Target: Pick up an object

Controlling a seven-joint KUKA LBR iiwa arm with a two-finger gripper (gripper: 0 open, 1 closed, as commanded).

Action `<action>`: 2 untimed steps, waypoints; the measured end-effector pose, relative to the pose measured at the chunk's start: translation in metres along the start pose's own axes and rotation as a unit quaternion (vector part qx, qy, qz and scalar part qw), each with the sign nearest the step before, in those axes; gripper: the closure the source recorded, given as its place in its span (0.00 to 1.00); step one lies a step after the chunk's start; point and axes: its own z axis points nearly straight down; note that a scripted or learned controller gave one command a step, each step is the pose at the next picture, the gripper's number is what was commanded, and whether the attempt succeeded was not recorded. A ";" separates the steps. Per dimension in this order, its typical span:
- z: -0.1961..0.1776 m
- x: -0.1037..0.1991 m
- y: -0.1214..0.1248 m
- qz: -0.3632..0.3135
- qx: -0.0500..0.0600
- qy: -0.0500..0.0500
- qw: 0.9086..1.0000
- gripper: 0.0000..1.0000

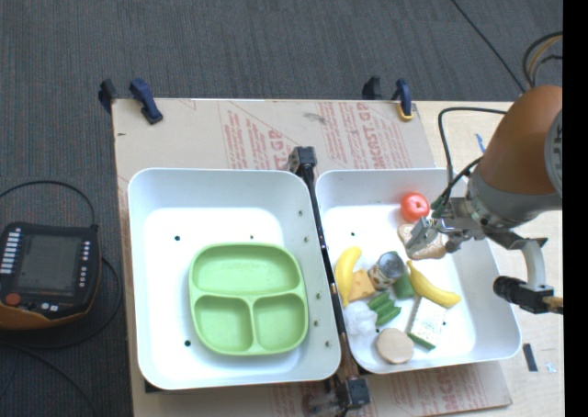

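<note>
The gripper (pixel 428 237) sits low in the right bin (pixel 487 337), at center right of the frame, its jaws down against a tan object (pixel 412 235) just below the red tomato (pixel 414 205). Whether the jaws are released or clenched cannot be told. The remaining candidates cluster at the bin's middle: two bananas (pixel 346 267), a metal can (pixel 390 266), green pieces (pixel 388 314) and a round cracker (pixel 395 345). The left bin (pixel 152 213) carries a green divided plate (pixel 248 298). The low approach suggests a grasp attempt on the tan object, where the pile is less crowded.
</note>
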 end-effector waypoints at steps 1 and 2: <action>-0.035 0.091 -0.001 -0.002 0.000 0.000 1.000 1.00; -0.016 0.107 -0.064 0.000 0.002 0.001 1.000 1.00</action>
